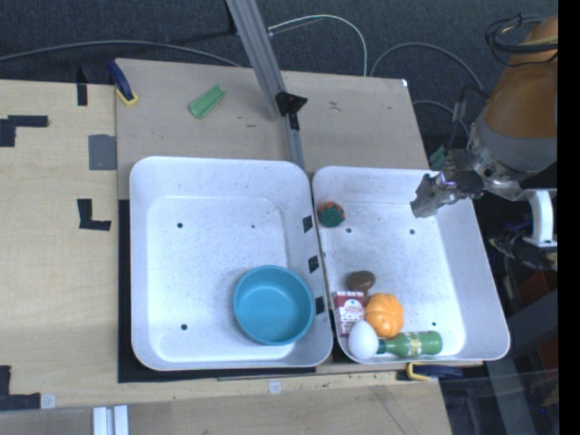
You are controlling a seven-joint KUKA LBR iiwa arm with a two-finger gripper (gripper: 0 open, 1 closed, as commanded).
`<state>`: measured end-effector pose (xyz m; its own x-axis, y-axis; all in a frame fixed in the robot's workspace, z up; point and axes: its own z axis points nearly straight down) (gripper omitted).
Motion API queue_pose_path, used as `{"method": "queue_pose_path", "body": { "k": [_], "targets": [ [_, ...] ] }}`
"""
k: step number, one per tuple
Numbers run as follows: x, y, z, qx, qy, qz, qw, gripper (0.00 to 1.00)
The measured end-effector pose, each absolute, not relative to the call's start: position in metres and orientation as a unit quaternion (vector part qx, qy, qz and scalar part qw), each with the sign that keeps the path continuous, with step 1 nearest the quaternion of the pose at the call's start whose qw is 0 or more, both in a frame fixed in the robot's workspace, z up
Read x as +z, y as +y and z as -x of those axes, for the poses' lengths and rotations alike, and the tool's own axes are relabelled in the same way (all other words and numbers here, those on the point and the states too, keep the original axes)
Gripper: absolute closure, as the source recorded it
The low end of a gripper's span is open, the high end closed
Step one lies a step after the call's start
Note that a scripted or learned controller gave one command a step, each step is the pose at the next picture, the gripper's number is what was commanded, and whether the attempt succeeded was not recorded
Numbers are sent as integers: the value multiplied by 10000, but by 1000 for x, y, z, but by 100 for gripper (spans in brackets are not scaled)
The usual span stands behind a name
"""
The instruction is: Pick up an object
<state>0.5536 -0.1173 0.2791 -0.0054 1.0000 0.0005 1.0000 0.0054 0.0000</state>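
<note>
The arm (521, 107) is reaching over the right bin (471, 270), its gripper (428, 199) hovering above the far right part; its opening cannot be told. Nothing is being lifted: the blue bowl (272, 304) is sitting in the left bin (163, 243), the orange fruit (384, 314) near right.

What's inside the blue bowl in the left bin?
The blue bowl in the left bin shows just its own blue bottom, with nothing visible in it. Its near wall hides a thin strip of the inside, and the bin floor under it is covered.
</note>
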Motion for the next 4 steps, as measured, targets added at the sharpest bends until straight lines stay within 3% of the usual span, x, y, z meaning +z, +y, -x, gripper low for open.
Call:
{"method": "queue_pose_path", "body": {
  "k": [2, 4],
  "targets": [
    [266, -25, -604, 4, -7090, 7052, 6, 100],
    [259, 73, -636, 1, -7092, 7050, 6, 100]
  ]
}}
